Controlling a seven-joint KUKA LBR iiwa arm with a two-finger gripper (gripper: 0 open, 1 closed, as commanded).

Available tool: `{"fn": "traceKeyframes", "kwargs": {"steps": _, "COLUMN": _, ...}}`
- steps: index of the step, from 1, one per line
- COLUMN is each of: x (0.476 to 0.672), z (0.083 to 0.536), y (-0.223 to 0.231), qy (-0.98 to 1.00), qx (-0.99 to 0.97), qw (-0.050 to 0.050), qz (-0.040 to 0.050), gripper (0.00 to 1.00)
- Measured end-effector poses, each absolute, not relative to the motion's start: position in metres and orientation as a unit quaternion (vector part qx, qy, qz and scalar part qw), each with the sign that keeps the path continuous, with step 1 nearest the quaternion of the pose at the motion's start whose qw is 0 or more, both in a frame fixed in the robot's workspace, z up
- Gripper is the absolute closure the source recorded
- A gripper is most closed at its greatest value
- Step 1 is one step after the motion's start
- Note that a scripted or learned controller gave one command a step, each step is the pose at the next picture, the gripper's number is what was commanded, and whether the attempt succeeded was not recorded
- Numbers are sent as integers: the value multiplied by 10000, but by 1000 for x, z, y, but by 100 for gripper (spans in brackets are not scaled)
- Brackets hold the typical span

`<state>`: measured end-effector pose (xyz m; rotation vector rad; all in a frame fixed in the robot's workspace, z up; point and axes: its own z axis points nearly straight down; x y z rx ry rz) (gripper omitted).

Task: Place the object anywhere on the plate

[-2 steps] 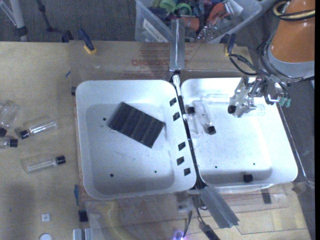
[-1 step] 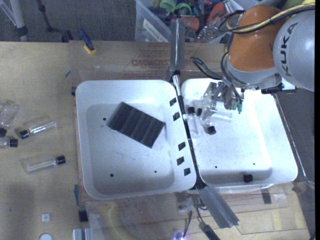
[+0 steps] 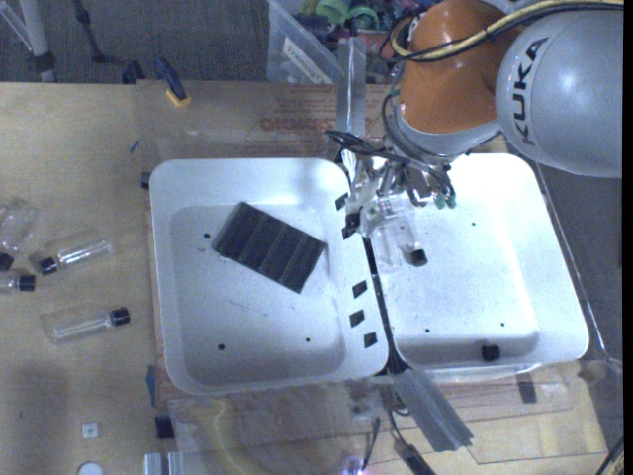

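**The bottle could slip or miss the plate**

The tool (image 3: 394, 198) hangs over the right bin (image 3: 514, 216), near its left wall. We cannot tell if it is apart or together. The clear bottle (image 3: 398, 241) with a black cap is just below it, by that wall. The dark plate (image 3: 270, 245) lies in the left bin (image 3: 198, 354). We think the smooth bottle may slip out, bump the wall, or roll off the plate.
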<state>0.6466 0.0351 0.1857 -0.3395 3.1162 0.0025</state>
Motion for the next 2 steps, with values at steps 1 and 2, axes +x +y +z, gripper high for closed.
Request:
{"fn": "traceKeyframes", "kwargs": {"steps": 1, "x": 668, "z": 229, "y": 82, "qy": 10000, "qx": 85, "qw": 41, "qz": 10, "gripper": 100}}
{"fn": "traceKeyframes", "kwargs": {"steps": 2, "x": 651, "z": 166, "y": 205, "qy": 9991, "qx": 425, "qw": 3, "qz": 7, "gripper": 100}}
